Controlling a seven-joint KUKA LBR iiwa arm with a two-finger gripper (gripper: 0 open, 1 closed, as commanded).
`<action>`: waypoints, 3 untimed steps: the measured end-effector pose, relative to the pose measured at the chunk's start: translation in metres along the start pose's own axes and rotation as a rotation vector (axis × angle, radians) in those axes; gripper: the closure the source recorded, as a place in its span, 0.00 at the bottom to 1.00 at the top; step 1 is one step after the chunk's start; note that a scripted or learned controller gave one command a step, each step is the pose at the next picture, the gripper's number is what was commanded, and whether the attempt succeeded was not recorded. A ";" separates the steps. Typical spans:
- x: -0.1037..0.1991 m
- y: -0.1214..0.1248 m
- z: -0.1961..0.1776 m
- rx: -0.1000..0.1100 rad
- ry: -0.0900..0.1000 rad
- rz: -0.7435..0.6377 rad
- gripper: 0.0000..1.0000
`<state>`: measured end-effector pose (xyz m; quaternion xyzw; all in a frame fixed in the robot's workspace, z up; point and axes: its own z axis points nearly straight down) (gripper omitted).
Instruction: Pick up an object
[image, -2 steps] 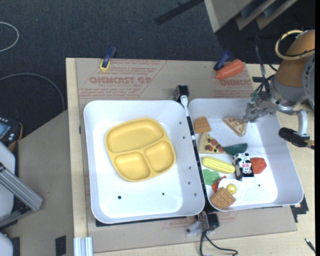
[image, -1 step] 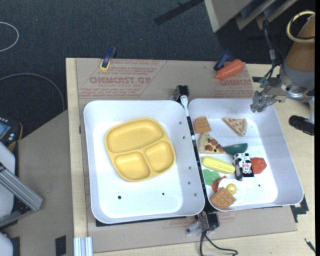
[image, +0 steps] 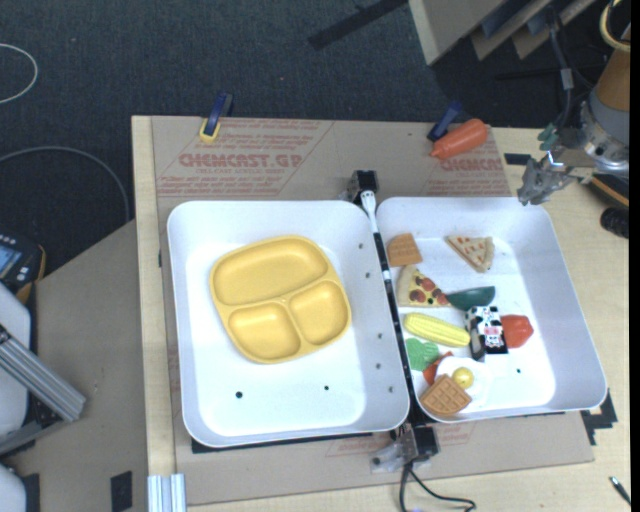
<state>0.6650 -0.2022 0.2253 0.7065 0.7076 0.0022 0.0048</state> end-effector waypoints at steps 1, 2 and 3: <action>0.035 -0.037 0.009 0.014 0.006 -0.001 1.00; 0.079 -0.066 0.007 0.013 0.006 -0.002 1.00; 0.114 -0.097 0.006 0.014 0.006 -0.002 1.00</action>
